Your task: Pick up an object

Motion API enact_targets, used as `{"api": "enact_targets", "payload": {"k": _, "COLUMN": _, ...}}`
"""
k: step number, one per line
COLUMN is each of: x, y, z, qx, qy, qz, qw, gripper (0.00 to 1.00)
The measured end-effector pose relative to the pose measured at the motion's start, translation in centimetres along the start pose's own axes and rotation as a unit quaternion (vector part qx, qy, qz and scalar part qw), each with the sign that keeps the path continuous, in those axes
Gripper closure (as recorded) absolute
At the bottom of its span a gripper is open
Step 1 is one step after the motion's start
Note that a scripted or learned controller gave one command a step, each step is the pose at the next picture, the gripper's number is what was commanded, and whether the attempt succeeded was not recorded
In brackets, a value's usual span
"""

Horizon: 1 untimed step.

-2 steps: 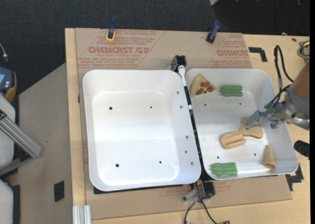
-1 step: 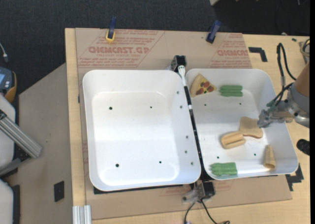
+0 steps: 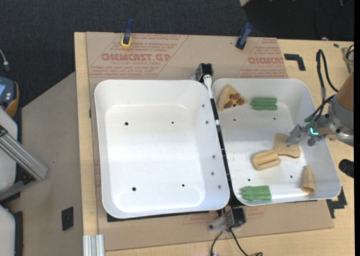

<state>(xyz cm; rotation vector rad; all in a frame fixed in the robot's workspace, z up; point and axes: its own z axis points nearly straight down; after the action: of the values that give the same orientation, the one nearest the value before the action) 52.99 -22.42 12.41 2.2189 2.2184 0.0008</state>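
The gripper [image 3: 297,135] hangs low over the tan wooden piece [image 3: 288,147] in the right bin [image 3: 264,196]. I cannot tell how its fingers stand. Next, it must close on that piece and lift.

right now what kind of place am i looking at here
Probably a robotics lab test bench, not a kitchen: two shallow white plastic bins sit on a clamped cardboard sheet, toy food such as a pizza slice lies in the right one, and a grey gripper reaches in.
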Motion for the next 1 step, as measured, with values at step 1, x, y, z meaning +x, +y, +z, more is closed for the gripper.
{"api": "enact_targets", "payload": {"k": 1, "x": 0.61, "y": 7.64, "z": 4.19, "qx": 0.001, "qy": 0.005, "qz": -0.003, "qw": 1.0000, "gripper": 0.00}}
